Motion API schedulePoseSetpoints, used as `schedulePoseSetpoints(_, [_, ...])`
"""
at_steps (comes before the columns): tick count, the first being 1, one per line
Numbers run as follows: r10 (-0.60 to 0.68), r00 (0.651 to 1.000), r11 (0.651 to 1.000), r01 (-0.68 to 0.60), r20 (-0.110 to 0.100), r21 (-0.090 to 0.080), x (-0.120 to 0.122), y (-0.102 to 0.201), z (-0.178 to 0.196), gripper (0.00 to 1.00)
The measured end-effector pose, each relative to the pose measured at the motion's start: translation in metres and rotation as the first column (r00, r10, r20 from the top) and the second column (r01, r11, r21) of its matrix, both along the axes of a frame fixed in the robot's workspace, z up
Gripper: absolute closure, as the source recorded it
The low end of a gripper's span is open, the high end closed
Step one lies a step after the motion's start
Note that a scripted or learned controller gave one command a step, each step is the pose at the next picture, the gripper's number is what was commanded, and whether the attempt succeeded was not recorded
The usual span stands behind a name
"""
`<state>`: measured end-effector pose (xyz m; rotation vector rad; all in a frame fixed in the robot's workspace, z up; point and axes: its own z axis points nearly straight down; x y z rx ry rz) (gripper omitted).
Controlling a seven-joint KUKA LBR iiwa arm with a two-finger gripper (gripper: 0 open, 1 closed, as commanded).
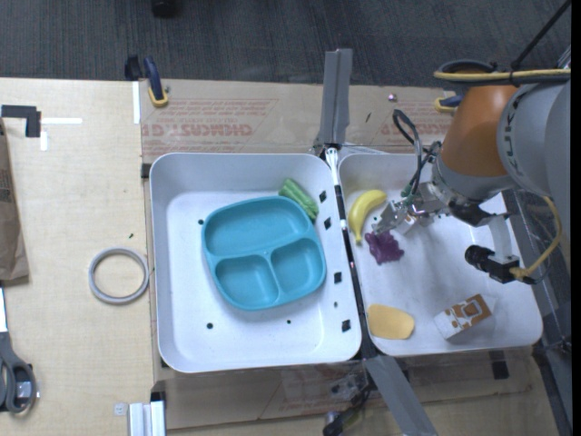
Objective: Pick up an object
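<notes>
The two-finger metal gripper (392, 221) is lowered into the right-hand shallow white bin (508, 330), positioned between a curved yellow banana (364, 211) on its left and a small purple crumpled object (385, 248) directly below it; whether the gripper is open or closed cannot be determined, and no object is visibly held. The banana lies near the left wall of the right bin. A flat yellow-orange oval item (391, 322) rests near the front edge of that bin, and a small brown-and-white carton (464, 315) lies tilted to its right. The grey arm with its orange band (481, 130) enters from the right. The left-hand white bin (172, 271) contains a turquoise three-compartment plastic tray (261, 251), with a green ridged object (300, 198) touching its upper right corner. A grey ring (119, 274) lies on the bench left of the bins
</notes>
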<state>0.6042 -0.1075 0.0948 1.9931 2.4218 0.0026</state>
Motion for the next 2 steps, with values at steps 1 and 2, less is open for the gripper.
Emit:
schedulePoseSetpoints(1, [0.138,0.989,0.99,-0.137,-0.06,0.019,0.042,-0.022,-0.006,0.0])
schedulePoseSetpoints(2, [-0.057,0.997,0.998,0.057,-0.049,0.004,0.045,-0.011,-0.007,0.0])
